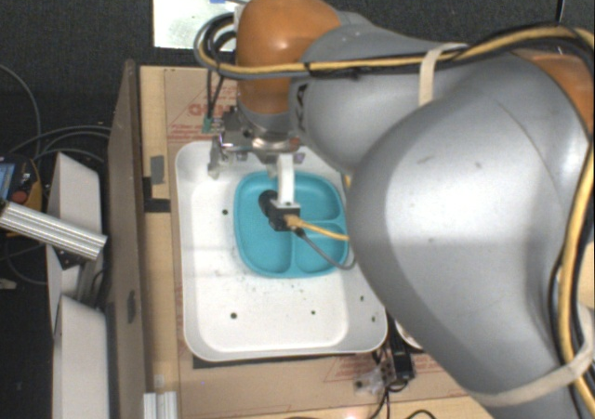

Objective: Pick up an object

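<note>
The gripper hangs over the far end of the white bin, just above the rim of the blue plate lying inside. I cannot tell how open it is.

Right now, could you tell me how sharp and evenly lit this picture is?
In the camera view, the blue plate and white bin are sharp and evenly lit, without hard glare; the grey arm, close to the lens, looks soft and carries a pale sheen.
</note>
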Controlling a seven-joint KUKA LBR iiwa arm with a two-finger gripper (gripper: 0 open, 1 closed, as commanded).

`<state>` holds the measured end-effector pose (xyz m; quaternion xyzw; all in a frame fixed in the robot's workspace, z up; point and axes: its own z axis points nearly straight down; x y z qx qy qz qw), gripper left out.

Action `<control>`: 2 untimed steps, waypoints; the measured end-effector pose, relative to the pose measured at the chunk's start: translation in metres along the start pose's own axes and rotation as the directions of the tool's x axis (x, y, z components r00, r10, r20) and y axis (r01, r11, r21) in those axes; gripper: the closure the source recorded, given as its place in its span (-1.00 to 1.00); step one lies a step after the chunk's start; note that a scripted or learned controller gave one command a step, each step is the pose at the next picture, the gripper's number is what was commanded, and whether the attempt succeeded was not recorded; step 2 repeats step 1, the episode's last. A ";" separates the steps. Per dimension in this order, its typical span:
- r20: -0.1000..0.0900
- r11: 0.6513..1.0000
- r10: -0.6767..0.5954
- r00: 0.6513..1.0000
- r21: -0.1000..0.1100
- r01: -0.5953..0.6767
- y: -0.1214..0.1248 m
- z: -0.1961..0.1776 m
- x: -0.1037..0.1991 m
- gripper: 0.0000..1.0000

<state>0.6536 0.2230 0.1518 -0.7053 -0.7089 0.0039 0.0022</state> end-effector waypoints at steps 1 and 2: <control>-0.009 1.000 -0.002 1.000 -0.030 0.001 0.016 -0.191 -0.001 -1.00; -0.009 1.000 -0.002 1.000 -0.030 0.001 0.016 -0.191 -0.001 -1.00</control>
